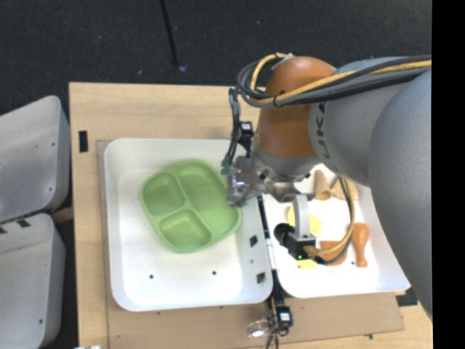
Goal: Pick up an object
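Partial dark letters, seemingly "KU", stand on the grey arm [341,133]; nothing else is legible.

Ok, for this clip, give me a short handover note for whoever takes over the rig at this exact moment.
Gripper: low over the right edge of the green divided plate in the left bin; I can't tell whether it has a grip.
Things: the plate lies flat in the left bin. The right bin holds an orange-handled tool, a yellow piece and a tan wooden piece, partly covered by the arm.
Done: nothing visibly lifted.
Left: confirm a grasp, then raise an object.
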Controlling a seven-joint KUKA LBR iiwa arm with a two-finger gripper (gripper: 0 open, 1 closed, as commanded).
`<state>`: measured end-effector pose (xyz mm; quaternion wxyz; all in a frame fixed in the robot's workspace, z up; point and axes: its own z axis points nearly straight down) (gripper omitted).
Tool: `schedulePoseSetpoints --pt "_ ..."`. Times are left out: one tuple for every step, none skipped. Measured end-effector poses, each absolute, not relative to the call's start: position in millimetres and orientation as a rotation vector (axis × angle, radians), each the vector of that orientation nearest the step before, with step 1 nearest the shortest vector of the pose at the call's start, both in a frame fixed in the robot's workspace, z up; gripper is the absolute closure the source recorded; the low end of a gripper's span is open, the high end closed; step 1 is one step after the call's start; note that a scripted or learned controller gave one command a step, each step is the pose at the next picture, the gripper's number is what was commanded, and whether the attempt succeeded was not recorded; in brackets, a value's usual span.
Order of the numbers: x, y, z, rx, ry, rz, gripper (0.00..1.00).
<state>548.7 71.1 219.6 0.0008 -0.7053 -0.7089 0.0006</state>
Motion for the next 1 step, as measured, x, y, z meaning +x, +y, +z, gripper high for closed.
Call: schedulePoseSetpoints --pt "549.7 69.4 220.1 -2.219 -2.223 -0.001 0.0"
